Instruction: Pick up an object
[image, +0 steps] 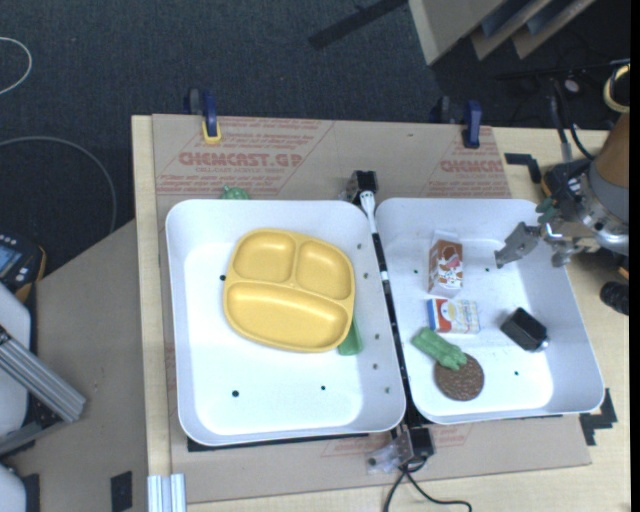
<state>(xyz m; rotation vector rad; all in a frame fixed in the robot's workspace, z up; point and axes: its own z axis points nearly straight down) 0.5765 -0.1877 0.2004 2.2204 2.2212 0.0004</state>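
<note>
left bin (190, 300): holds a yellow divided plate (290, 290), tilted slightly, long axis roughly left-right. A green piece (349, 340) pokes out from under its lower right edge.
right bin (570, 330): holds five small things, all loose.
red-white packet (446, 266): upper middle of right bin, long axis near vertical in the view.
blue-white carton (454, 316): just below the packet, long axis left-right, lying flat.
green toy (438, 347): below the carton, long axis running diagonal, upper left to lower right; its lower end touches the brown disc (460, 379).
black block (524, 329): right of the carton, apart from the others, long axis diagonal, upper left to lower right.
pincer (535, 243): at the upper right of the right bin, near its rim. One grey finger (517, 243) angles down-left, the other sits to its right; they look spread apart, nothing between them. No contact with any object visible.
arm (610, 190): enters from the right edge, wrist over the bin's right rim.
surface (300, 150): brown board with red lettering, blue clamps (209, 115) at its far edge.
</note>
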